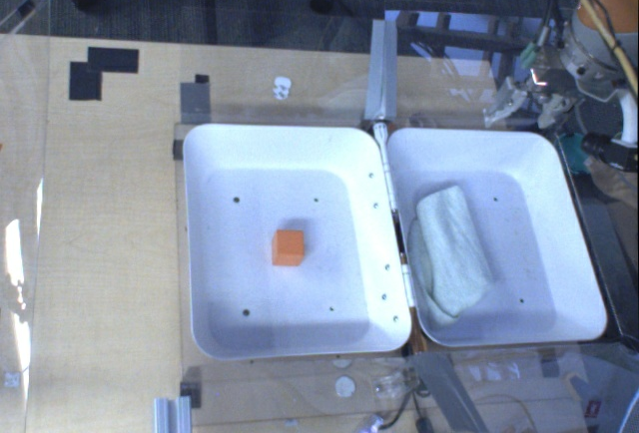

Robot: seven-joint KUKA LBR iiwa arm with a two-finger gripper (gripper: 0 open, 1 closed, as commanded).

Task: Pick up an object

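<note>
While the gripper [519,102] is hovering at the upper right with jaws I cannot tell apart, the orange cube [289,247] is sitting mid-left bin [210,221], so a short reach is risking a miss.

Left bin [215,221]: one orange block [288,247]; right bin [559,221]: one folded pale cloth [451,249]; gripper [519,102] above the right bin's far rim.

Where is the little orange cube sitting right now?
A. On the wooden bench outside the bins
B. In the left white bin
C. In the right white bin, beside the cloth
B: the orange cube rests on the floor of the left bin, while the folded cloth lies in the right bin.
</note>
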